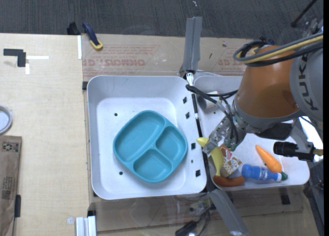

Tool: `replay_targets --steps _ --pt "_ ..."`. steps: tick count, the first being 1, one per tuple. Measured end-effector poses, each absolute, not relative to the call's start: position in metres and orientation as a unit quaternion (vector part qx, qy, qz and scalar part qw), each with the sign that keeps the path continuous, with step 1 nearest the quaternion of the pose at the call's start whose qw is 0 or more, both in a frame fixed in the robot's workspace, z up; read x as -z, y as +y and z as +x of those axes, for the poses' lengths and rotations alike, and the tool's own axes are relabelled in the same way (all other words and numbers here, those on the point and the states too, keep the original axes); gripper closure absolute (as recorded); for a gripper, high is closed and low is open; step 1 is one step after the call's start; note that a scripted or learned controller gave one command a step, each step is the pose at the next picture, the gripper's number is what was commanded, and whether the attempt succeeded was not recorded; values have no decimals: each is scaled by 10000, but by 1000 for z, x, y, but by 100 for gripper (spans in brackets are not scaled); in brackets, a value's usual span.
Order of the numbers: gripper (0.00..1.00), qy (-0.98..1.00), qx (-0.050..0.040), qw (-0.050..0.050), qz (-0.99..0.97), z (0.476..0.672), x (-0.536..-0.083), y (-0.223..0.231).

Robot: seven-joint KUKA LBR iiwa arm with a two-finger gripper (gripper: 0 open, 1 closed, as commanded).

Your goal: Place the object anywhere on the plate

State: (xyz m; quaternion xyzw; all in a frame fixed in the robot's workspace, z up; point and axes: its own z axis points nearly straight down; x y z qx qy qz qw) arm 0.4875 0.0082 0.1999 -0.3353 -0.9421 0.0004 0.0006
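A blue plate (149, 146) with three compartments lies tilted in the left white bin (95, 127), with nothing on it. My gripper (220, 138) is low over the left side of the right bin (216, 82), just past the divider between the bins. It hangs right above a yellow banana-like object (215, 160), whose tip (202, 141) pokes out beside the gripper. The arm's orange band (267, 88) hides much of the right bin. I see no object clearly held.
In the right bin's near part lie an orange carrot (269, 159), a blue bottle (261, 174), a reddish-brown sausage (230, 181) and a colourful packet (233, 165). Cables (208, 96) cross the divider. A tape roll (4, 121) sits at the bench's left.
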Motion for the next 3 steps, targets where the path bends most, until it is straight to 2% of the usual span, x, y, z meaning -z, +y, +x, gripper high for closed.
replay_targets --steps 1,2,3 --pt "100 -9205 -8 1 -3908 494 -191 88" --pt "0 -9203 -7 2 -3912 494 -191 88" --pt "0 -8897 -19 11 -4566 509 -124 165"
